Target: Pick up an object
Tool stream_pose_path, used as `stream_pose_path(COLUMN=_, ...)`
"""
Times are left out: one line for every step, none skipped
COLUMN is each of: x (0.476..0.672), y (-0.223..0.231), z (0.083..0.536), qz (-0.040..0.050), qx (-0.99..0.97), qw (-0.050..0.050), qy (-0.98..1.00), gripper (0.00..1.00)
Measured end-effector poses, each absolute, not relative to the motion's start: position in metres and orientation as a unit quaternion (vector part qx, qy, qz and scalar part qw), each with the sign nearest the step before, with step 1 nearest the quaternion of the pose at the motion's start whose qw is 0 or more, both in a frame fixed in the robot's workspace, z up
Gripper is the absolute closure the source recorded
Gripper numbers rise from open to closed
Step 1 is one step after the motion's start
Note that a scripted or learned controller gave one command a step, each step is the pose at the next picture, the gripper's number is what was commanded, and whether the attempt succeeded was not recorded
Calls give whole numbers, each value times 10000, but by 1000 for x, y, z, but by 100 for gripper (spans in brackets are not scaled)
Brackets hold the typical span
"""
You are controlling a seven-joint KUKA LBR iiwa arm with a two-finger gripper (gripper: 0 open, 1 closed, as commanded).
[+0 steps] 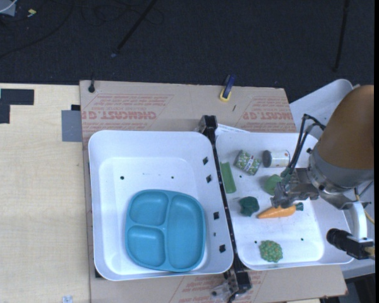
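In the right bin [306, 248], my gripper [283, 199] hangs low just above the thick end of an orange carrot [276, 213]. Left of the carrot lies a dark green block [248, 204]. A pale green piece [271, 184] sits right beside the gripper on its upper left. Farther back are a green-and-white can [246, 161] and a small pale cylinder [278, 158]. A long green stick [227, 177] lies along the bin's left wall. A knobbly green broccoli-like piece [271, 251] rests near the front edge.
The left bin [107, 163] holds a blue divided plate [165, 230]. A black divider rail [218, 194] runs between the bins. The arm's bulk [347, 137] covers the right bin's far right side. A blue-and-yellow clamp [227, 88] sits on the cardboard behind.
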State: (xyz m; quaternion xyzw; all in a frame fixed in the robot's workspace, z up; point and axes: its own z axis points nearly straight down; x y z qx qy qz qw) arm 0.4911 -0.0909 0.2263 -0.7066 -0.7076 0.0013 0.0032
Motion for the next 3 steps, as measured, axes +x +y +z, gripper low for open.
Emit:
stream_pose_path(x=500, y=-75, z=220, qz=10, qx=-7066, qw=23, qy=-7076, gripper=100)
stream_pose_path(x=496, y=-89, z=232, qz=6, qx=-7074, qw=6, qy=-7069, gripper=100)
stream_pose_path(x=490, y=-73, z=220, qz=11, qx=-7069, qw=21, qy=-7073, gripper=100)
